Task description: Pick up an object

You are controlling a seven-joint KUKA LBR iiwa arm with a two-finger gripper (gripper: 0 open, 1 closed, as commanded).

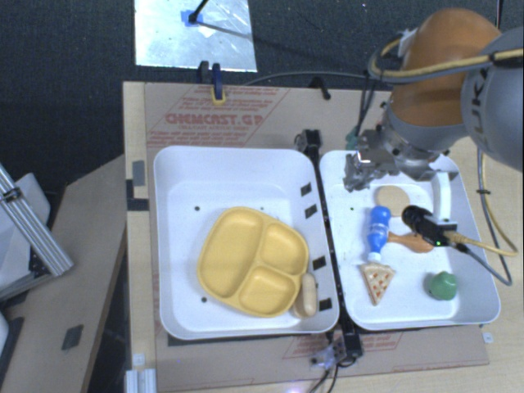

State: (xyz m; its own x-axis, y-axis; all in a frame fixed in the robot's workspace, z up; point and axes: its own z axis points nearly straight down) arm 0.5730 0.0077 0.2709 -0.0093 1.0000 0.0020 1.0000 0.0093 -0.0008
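Note:
My gripper (358, 173) hangs over the far left part of the right bin (475, 305), with the grey arm and its orange band rising to the right behind it. Nothing shows in its grasp. Just right of it lies a round tan disc (393, 196). A blue bottle with a white cap (377, 231) lies below the gripper, apart from it. Nearer the front sit a pizza slice (377, 282) and a green lump (443, 285). A brown wooden piece (403, 239) lies beside the bottle.
The left bin (176, 219) holds a yellow divided plate (252, 260) with a beige bread roll (307, 294) at its right edge. A white strip (443, 193) lies at the right bin's far right. A dark divider (323, 236) separates the bins.

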